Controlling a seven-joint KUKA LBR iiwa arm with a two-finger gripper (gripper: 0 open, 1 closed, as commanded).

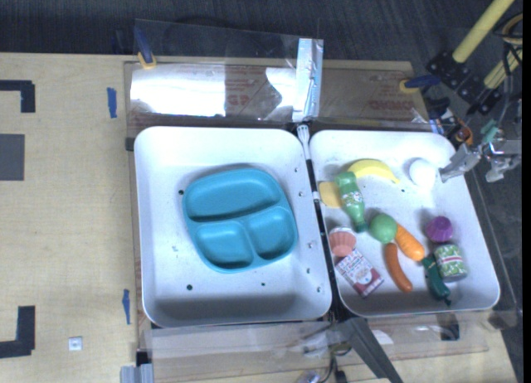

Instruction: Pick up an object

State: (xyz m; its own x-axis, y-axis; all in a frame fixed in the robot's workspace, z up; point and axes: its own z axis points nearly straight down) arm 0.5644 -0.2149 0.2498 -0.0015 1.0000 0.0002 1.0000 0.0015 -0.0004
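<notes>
The right bin (485, 232) holds several toy items. A yellow banana (373, 171) and a white ball (421, 172) lie at the back. A green bottle (352, 199) rests beside a yellow piece (328, 194). In the middle are a green round fruit (382, 227), an orange carrot (408, 244) and an orange sausage shape (396, 267). A purple fruit (439, 228) and a green can (450, 262) sit at the right. A red and white packet (359, 272) and a pink cupcake (342, 241) lie at the front left. My gripper (474, 156) hovers at the bin's back right rim, apart from all the toys.
The left bin (158, 207) carries a blue divided plate (239, 217). A clear plastic panel (224, 83) stands behind the bins. A yellow pole (489, 16) and cables (465, 83) crowd the back right corner.
</notes>
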